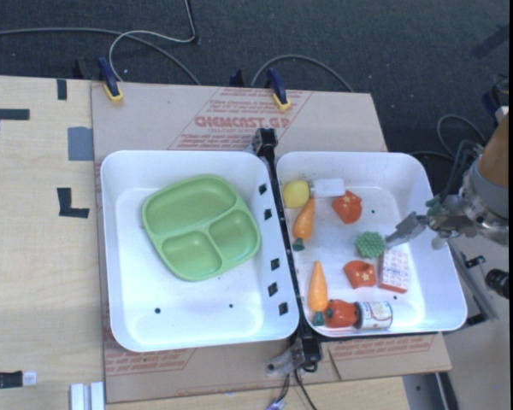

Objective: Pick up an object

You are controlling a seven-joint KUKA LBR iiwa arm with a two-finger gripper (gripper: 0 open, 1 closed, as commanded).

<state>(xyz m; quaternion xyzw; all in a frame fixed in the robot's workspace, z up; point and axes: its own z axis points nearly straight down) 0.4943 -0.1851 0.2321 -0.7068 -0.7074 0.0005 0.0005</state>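
Note:
The right bin (410, 167) holds several toys: a yellow lemon (296, 193), a white block (328, 187), a red pepper (348, 207), two carrots (303, 219) (317, 286), a green broccoli piece (370, 244), a small red piece (360, 273), a pink-and-white box (396, 270) and a red-capped jar (361, 314) lying on its side. My gripper (408, 227) reaches in over the bin's right rim. It hangs just right of the broccoli and above the pink box, with nothing seen held.
In the left bin (120, 229) lies a green divided plate (202, 226). A black divider (276, 229) joins the two bins. Two clamps (111, 82) (279, 90) and cables lie at the back of the cardboard sheet.

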